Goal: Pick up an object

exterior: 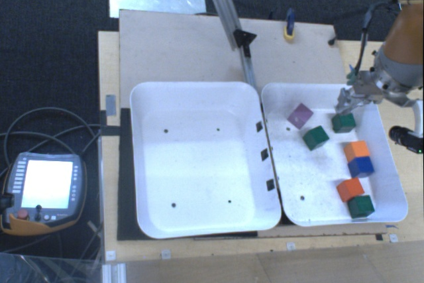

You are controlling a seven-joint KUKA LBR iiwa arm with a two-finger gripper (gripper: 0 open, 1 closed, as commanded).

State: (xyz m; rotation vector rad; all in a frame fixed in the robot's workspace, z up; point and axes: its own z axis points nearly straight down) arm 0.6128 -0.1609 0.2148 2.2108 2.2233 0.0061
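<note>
The gripper (346, 103) hangs over the right bin (391, 212), right above a green block (343, 122) at the bin's one o'clock corner; I cannot tell how it is set or whether it holds anything

No text, label, brand, number or sign can be read; the lit screen of the teach pendant (41, 194) is washed out to white.

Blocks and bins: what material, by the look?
Blocks, e.g. the purple block and green block: opaque, matte, crisp edges, flat colour; probably painted wood or foam, can't tell which. Right bin and left bin: glossy white with rounded moulded corners, likely plastic.
</note>
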